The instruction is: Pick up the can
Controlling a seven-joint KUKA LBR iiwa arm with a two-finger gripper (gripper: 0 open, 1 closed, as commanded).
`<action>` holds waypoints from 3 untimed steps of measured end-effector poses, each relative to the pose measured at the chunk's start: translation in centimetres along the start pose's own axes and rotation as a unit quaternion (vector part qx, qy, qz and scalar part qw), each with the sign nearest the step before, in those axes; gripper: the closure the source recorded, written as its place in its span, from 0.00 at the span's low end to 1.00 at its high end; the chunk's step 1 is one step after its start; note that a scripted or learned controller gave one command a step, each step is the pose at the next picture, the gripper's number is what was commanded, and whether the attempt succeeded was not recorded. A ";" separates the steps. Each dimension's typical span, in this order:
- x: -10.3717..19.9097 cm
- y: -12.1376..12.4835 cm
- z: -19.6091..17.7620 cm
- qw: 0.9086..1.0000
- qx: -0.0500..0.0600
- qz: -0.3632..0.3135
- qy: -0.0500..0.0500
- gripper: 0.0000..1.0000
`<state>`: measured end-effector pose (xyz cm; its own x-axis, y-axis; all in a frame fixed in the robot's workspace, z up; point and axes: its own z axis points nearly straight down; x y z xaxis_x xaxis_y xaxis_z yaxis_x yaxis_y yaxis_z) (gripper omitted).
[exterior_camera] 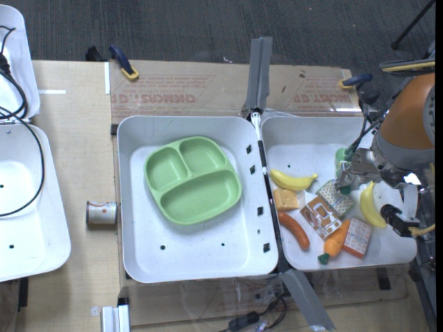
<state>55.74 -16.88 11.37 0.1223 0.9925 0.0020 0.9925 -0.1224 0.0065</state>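
Metal, seemingly light and slippery, the can (102, 213) lies sideways left of the green plate (194, 179); grip across its wall. I cannot tell how the gripper (344, 183) jaws stand.

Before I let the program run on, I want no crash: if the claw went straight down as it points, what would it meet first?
Probably the patterned packet beside the banana; the claw hangs over it, though depth is unclear. The can lies elsewhere.
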 end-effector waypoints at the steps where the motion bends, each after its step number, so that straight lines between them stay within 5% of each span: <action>1: 0.0 0.0 0.0 1.000 0.000 0.000 0.000 0.00; 2: -0.1 0.0 -0.9 1.000 0.000 0.000 0.000 1.00; 3: -0.1 0.0 -0.9 1.000 0.000 0.000 0.000 0.00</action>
<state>55.73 -16.95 12.24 0.1225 0.9925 0.0018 0.9925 -0.1225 0.0057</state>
